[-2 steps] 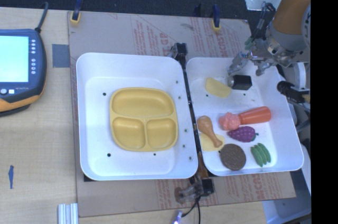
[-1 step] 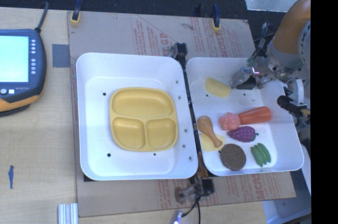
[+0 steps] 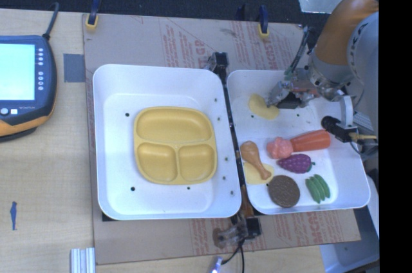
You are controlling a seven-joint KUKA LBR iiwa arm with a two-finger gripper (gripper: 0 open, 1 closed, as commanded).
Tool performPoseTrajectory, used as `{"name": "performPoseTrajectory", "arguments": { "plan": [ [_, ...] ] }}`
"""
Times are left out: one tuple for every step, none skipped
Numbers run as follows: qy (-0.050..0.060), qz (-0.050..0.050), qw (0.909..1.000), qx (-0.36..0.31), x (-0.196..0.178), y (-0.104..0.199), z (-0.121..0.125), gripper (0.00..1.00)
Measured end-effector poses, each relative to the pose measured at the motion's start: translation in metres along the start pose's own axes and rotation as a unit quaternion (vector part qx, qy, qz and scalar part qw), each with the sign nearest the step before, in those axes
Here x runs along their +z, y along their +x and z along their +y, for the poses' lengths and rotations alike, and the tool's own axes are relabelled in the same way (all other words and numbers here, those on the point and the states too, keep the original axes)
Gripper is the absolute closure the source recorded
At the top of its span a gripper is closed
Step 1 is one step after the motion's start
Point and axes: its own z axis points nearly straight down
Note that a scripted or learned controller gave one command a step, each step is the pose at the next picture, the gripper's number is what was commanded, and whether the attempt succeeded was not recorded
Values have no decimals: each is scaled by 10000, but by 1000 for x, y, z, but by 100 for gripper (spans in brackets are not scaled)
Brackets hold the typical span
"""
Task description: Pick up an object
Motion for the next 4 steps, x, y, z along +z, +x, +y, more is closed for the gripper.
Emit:
{"name": "performPoseTrajectory", "arguments": {
  "plan": [
    [1, -4, 10000, 4, 1, 39, -72, 0],
    [-17, -20, 10000, 12, 0, 52, -119, 0],
    [-15, -21, 10000, -6, -10, 52, -119, 100],
    [-10, 2, 10000, -3, -100, 139, -98, 100]
  ]
}}
